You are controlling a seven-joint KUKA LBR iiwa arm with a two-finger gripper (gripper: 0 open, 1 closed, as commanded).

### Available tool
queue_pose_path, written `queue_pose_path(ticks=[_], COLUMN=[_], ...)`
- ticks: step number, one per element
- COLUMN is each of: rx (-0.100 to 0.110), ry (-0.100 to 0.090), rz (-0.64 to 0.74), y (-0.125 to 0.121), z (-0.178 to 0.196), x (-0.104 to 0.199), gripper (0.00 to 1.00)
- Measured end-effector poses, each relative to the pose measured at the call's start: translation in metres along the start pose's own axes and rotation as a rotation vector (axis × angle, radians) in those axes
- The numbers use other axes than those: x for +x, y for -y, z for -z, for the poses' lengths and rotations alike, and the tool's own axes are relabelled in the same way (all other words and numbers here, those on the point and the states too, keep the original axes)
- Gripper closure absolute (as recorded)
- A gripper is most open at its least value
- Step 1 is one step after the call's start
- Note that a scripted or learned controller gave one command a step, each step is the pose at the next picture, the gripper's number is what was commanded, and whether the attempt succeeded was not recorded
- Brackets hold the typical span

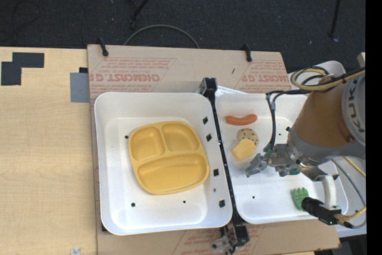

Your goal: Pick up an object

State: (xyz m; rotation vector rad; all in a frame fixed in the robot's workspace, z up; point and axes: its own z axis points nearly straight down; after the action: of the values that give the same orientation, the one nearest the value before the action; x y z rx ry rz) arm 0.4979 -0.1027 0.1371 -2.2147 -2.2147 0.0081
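Two white bins (113,128) sit on the desk; the tool (258,165), fingers apart and holding nothing, hangs just beside the yellow wedge (243,150) in the right bin. The approach step seems in hand; next it needs to lower over the wedge and close.

Arm (327,122) covers right bin's (262,212) far corner; green object (299,197) partly hidden, identity unclear; cookie (246,135) partly behind cheese wedge (243,150).
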Motion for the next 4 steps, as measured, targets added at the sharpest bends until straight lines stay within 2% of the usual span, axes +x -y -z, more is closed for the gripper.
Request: queue_pose_path(ticks=[1, 2, 4], rx=[-0.008, -0.008, -0.012], ry=[0.002, 0.001, 0.003], rz=[-0.001, -0.005, 0.001], y=[0.0, -0.001, 0.004], z=[-0.051, -0.038, 0.067], x=[0.0, -0.001, -0.009], gripper=[0.0, 1.0, 1.0])
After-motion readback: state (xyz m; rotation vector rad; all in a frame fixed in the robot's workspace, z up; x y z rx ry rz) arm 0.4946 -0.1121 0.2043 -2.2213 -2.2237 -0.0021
